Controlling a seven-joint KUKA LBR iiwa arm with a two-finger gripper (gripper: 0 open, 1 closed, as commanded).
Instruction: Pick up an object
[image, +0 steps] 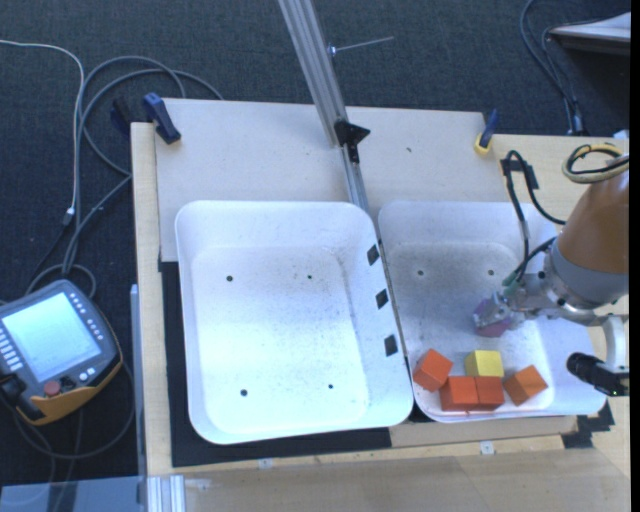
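Clearly, all the pieces lie together in the right bin (430, 240), in its near part, while the left bin (270, 230) has only small dark dots on its floor. This grouping matters, I think, because the arm (600, 235) enters from the right side and so every piece is within short reach.

The gripper (497, 316) is low inside the right bin, above the row of blocks. At its tip there is a small purplish-grey shape, but it is blurred, and I cannot tell if this is a piece to be picked or a part of the tool itself. For the same reason I cannot tell how the claw stands.

Just below the tip lies the yellow block (487, 362). To its left is an orange block (432, 369), turned at an angle. Two red-orange blocks (472, 393) stand side by side and touching, against the near wall of the bin, and the yellow one seems to touch them from behind. Another orange block (526, 384) sits to the right, also turned.

In my judgement the step in hand is a descent or a grasp near the purplish shape. The blocks are packed close, so a try on the yellow one may push its neighbours. A loose corner piece would be the easier choice.
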